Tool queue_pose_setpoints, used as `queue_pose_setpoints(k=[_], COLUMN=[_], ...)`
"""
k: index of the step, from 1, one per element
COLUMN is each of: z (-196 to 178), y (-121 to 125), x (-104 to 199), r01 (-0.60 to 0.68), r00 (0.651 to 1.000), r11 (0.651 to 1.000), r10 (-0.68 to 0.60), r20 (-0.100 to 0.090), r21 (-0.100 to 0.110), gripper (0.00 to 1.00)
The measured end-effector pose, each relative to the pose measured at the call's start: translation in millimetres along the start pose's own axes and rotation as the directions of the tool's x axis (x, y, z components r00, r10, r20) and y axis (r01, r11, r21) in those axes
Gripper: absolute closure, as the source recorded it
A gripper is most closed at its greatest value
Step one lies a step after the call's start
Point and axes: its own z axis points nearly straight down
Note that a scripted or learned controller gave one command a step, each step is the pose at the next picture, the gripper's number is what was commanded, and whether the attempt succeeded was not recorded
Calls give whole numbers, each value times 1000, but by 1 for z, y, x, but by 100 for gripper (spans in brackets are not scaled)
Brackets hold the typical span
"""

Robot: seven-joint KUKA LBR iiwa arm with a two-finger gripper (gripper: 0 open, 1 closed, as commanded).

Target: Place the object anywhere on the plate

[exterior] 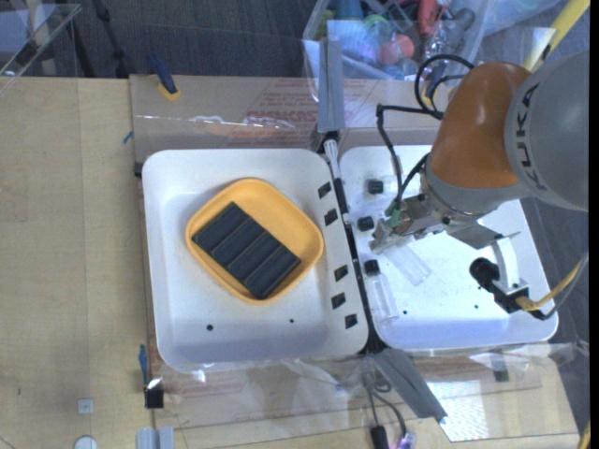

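Note:
A square yellow plate point(298, 224) with rounded corners sits turned at an angle in the left bin point(178, 325). A dark grey ribbed rectangular object point(247, 245) lies flat on the plate's middle. My gripper point(388, 232) hangs low over the left part of the right bin point(449, 316), close to the divider between the bins. It is well apart from the plate and the dark object. The grey wrist and orange band point(473, 138) above it hide much of that bin's back. I see nothing between the gripper and the bin floor.
Small black pieces point(374, 186) lie on the right bin's floor near the gripper. Black clips point(339, 272) line the divider. A clear box of coloured items point(402, 12) stands behind the bins. Bare wooden bench point(65, 251) stretches to the left.

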Motion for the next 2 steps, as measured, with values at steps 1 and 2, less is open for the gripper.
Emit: queue_pose_setpoints(k=[1,2], z=[0,0], y=[11,11], x=[85,85], r01=[242,242], r00=[970,970], r11=[970,970], r10=[-242,-242], r20=[-3,-3], r21=[3,3], gripper=[100,0])
